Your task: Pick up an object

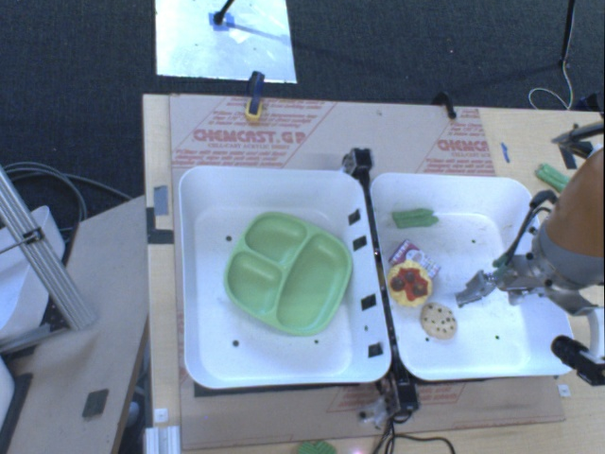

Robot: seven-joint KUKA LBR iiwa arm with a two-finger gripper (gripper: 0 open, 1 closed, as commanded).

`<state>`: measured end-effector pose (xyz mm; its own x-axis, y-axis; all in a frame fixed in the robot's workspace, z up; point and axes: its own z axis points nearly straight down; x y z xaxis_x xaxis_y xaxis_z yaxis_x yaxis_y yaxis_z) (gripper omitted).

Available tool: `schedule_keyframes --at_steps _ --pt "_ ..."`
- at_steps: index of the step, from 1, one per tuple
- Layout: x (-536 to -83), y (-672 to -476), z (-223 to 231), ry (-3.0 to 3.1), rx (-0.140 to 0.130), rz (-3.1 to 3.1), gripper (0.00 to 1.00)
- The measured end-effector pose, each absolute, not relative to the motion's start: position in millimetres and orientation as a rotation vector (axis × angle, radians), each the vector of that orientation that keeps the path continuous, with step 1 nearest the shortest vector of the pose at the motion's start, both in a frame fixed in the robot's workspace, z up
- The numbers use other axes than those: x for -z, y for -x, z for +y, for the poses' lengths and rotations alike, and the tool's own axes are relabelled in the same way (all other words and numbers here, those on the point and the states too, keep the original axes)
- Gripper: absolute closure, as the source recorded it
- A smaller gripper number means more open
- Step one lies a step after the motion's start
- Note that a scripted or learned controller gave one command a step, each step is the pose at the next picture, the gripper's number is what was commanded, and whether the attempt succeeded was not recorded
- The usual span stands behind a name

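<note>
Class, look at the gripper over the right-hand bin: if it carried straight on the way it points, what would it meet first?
Probably the cookie: the gripper points left and slightly down toward it, though its height above the bin is unclear.

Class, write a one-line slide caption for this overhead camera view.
Gripper poised over the right bin near a cookie; a green divided plate sits in the left bin.

In the right bin [529,353], bare floor lies right of the cookie [439,322], pizza toy [410,284] and green block [414,218].
</note>
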<state>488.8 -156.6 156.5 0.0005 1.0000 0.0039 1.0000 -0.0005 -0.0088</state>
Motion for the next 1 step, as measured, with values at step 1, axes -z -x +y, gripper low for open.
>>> schedule_keyframes --at_steps 1 --pt "-83.5 -487.2 -122.5 2.219 0.004 -2.226 0.0"
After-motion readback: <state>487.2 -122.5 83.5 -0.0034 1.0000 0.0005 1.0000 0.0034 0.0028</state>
